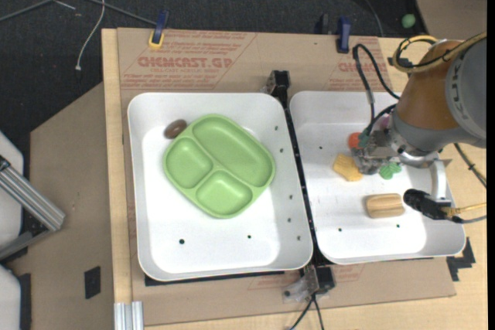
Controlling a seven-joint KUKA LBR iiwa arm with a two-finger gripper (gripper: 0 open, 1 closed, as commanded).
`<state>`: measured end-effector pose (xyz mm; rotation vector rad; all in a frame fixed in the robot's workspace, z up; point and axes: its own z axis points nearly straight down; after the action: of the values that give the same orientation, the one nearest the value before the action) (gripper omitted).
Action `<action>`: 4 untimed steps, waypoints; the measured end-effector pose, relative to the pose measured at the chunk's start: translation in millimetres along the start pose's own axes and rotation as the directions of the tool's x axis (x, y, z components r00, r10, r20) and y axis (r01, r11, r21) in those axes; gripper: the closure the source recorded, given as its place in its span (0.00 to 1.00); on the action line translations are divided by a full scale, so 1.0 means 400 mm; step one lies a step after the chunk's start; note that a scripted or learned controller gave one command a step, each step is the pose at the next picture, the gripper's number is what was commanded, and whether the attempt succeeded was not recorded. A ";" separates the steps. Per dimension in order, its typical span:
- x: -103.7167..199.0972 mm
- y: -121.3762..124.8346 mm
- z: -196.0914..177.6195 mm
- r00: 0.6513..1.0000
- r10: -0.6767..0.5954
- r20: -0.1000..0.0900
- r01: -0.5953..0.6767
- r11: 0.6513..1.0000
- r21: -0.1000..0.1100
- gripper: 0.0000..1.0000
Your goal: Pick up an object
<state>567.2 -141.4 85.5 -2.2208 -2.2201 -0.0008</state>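
In the right bin (340, 232) my gripper (377, 157) reaches down near the bin's right side, its body hiding the fingertips. A yellow wedge-shaped piece (347, 168) lies just left of the gripper. A small red-orange object (355, 140) peeks out at the gripper's upper left, and a green object (389, 170) shows at its lower right. A tan bread-roll-shaped piece (384, 205) lies below the gripper, apart from it. I cannot tell whether anything sits between the fingers.
The left bin (155, 236) holds a green three-compartment plate (219, 165) and a small brown object (176, 129) at the plate's upper left. A black divider runs between the bins. Cables trail across the arm's right side and the floor behind the bench.
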 end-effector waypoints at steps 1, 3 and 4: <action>0.000 0.001 -0.028 1.000 0.001 0.000 -0.001 1.000 -0.002 1.00; -0.031 -0.010 -0.327 1.000 -0.001 0.003 0.001 1.000 -0.008 1.00; -0.031 -0.007 -0.402 1.000 -0.002 0.002 0.002 1.000 -0.005 1.00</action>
<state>564.3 -154.2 246.4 -2.2227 -2.2259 -0.0040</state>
